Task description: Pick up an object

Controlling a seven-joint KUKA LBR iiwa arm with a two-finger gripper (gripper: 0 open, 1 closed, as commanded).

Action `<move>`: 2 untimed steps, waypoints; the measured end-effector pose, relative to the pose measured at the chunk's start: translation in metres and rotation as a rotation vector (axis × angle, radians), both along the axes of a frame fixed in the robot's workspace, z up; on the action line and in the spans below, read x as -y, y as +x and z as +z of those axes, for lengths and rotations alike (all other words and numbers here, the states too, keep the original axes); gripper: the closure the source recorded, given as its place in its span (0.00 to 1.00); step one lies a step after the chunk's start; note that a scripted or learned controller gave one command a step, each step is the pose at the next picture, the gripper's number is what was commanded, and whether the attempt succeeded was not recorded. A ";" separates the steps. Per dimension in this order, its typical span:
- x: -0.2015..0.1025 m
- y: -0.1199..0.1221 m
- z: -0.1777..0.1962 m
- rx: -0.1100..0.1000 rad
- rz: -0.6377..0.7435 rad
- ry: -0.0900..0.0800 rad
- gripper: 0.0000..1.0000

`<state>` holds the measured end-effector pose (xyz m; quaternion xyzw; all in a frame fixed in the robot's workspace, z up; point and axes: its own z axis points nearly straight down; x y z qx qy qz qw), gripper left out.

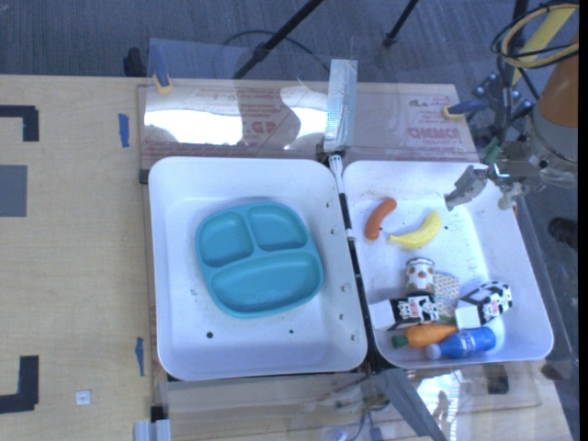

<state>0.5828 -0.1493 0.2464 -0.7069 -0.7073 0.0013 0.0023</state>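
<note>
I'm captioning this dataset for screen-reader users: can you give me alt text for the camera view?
A robot gripper hovers over the far right edge of the right bin, which holds a banana, an orange sausage, a carrot, a blue bottle and small cartons. The left bin holds a blue divided plate.

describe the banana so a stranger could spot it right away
Look in the right white bin, upper half. The banana lies beside an orange hot dog. It is the only yellow, curved piece there.
</note>
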 end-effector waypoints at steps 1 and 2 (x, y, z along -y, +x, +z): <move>0.011 0.032 -0.044 0.003 -0.360 -0.003 0.00; 0.017 0.030 -0.153 0.004 -0.360 -0.003 0.00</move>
